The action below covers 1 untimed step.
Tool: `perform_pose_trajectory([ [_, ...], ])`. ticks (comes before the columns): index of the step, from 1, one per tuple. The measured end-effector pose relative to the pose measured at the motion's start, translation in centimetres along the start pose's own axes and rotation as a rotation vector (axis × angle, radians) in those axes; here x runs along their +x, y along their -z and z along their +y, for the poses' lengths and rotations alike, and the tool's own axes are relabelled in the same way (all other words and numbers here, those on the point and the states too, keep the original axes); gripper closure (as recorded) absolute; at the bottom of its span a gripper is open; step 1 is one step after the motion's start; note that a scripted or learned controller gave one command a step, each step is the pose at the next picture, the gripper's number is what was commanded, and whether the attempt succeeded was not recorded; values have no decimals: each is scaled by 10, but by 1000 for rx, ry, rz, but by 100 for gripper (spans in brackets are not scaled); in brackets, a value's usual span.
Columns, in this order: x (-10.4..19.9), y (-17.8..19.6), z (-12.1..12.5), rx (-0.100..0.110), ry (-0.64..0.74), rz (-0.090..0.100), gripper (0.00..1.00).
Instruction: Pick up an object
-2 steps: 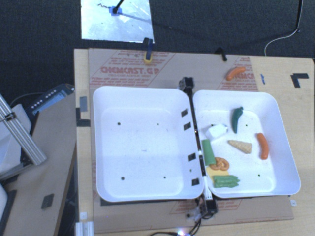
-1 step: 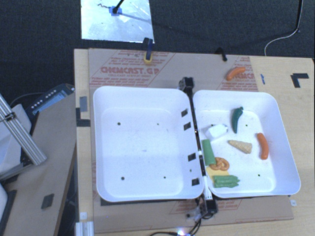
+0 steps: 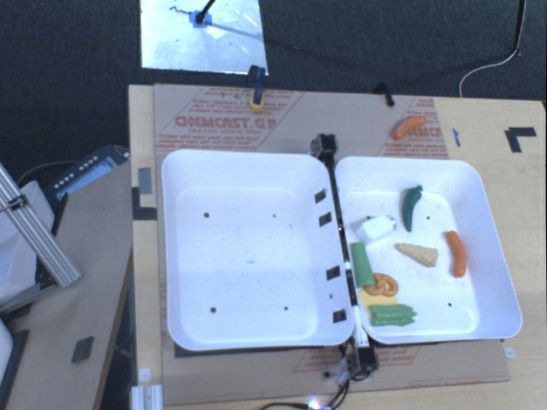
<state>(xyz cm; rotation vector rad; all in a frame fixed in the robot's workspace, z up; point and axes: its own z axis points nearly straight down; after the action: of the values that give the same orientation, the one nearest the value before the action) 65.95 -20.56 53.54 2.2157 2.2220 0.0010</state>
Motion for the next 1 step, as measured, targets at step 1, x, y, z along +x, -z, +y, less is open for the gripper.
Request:
perform_pose_trajectory([
  [1,0,0,9,-1,2,-1,100],
])
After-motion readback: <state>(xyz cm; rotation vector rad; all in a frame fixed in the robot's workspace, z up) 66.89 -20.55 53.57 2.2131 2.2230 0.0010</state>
